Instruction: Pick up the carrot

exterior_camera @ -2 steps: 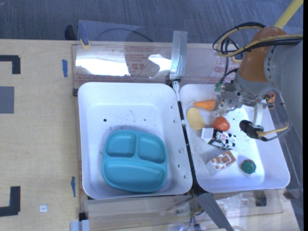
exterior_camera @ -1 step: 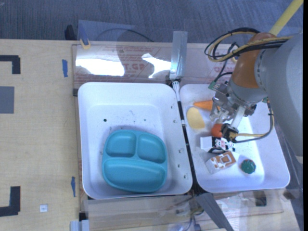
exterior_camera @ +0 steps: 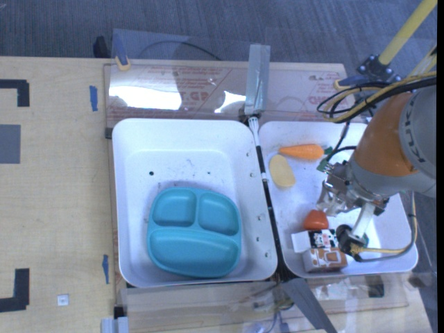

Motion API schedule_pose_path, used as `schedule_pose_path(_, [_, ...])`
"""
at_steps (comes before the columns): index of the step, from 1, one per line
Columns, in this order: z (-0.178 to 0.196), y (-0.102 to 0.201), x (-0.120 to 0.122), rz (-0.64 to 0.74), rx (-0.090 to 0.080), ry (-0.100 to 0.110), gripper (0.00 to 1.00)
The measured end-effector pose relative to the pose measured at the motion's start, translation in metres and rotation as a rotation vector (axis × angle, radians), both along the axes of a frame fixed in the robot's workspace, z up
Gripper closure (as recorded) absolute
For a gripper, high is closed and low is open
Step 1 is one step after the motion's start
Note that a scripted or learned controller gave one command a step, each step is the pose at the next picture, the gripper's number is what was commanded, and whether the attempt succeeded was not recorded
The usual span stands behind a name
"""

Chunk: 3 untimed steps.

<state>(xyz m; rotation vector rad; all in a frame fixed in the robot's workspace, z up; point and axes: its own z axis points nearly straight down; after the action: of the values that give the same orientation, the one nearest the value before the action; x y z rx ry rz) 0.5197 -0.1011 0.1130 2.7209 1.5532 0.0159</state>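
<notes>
Carrot (exterior_camera: 301, 152) not yet picked: lies near far edge of right bin (exterior_camera: 402, 259), beside a pale yellow pc (exterior_camera: 282, 171). My tool (exterior_camera: 338, 201) hovers mid-bin nr an orange-red item (exterior_camera: 316, 220); can't tell its opening. Whole grab left.

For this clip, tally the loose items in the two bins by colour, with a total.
Orange: 2, the carrot and a small orange-red piece
Pale yellow: 1, an oval piece
Blue: 1, the divided plate
Brown and white: 1, a small carton
Total: 5
</notes>
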Motion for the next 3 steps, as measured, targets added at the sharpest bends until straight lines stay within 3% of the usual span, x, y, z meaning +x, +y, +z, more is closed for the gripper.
schedule_pose_path(1, [0.073, 0.095, 0.04, -0.163, 0.007, 0.011, 1.0])
schedule_pose_path(2, [-0.019, 0.005, 0.033, 0.08, 0.003, 0.019, 1.0])
schedule_pose_path(3, [0.074, 0.081, 0.01, 0.068, 0.005, 0.007, 1.0])
